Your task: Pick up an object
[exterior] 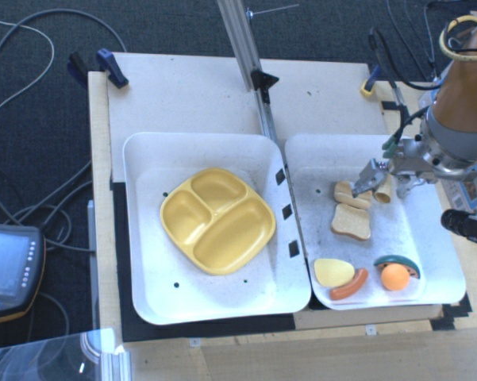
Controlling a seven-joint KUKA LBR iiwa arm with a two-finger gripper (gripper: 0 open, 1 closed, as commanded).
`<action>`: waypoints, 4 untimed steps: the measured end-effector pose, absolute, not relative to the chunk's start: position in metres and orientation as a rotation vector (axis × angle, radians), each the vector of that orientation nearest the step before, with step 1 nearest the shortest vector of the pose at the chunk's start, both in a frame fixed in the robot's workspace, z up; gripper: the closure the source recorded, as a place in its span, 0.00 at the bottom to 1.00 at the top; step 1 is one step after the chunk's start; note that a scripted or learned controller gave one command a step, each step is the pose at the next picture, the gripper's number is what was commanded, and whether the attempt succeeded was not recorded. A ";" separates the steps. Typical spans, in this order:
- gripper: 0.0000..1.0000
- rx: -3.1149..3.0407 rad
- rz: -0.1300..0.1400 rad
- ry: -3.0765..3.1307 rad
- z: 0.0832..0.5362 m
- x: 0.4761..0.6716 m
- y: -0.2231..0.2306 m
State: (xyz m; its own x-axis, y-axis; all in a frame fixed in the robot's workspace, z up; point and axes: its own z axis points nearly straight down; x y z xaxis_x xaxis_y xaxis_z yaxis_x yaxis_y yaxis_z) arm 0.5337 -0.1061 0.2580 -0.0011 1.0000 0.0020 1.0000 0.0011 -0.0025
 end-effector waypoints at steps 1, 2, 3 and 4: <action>0.00 -2.219 0.000 -2.220 0.258 0.534 -0.106; 0.00 -2.217 0.005 -2.216 0.215 0.529 -0.106; 0.00 -2.217 0.006 -2.215 0.171 0.526 -0.111; 0.00 -2.216 0.005 -2.216 0.128 0.525 -0.108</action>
State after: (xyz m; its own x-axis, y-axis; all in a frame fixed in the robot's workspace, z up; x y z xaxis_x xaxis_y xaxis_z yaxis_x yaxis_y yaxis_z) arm 0.5248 -0.1080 0.1281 0.0000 1.0000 0.0030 1.0000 0.0000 -0.0074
